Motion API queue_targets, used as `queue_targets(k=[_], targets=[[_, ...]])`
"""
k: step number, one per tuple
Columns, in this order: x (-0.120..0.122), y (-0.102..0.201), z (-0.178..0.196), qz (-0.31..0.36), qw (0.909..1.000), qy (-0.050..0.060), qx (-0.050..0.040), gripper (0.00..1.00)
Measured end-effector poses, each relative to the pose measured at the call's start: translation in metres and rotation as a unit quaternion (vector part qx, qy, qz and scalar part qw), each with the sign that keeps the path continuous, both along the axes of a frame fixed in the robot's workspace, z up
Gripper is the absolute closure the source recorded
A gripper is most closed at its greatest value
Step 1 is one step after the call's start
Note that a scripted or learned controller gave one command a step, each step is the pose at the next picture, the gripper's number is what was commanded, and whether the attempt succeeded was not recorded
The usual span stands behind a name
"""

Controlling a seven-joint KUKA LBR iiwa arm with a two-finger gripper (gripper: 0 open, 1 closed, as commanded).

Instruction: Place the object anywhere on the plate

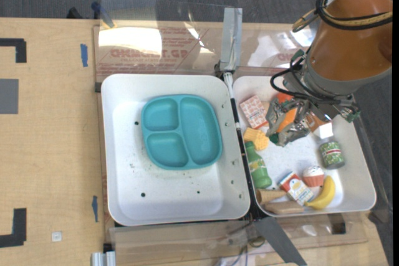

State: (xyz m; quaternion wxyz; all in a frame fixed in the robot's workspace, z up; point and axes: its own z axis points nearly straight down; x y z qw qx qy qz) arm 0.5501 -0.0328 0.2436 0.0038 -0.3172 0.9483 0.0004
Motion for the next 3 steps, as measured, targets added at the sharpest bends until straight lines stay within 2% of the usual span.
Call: queue_targets(k=[1,2,3], targets=[[0.025,0.058,-0.046,0.180,0.9837,0.003,-0.0002,1.00],[0.030,0.125,0.015,0.111,0.9938,-0.003,0.0003,1.00],[0.030,0.123,0.013,0.110,0.9940,-0.001,-0.0001,0.00]])
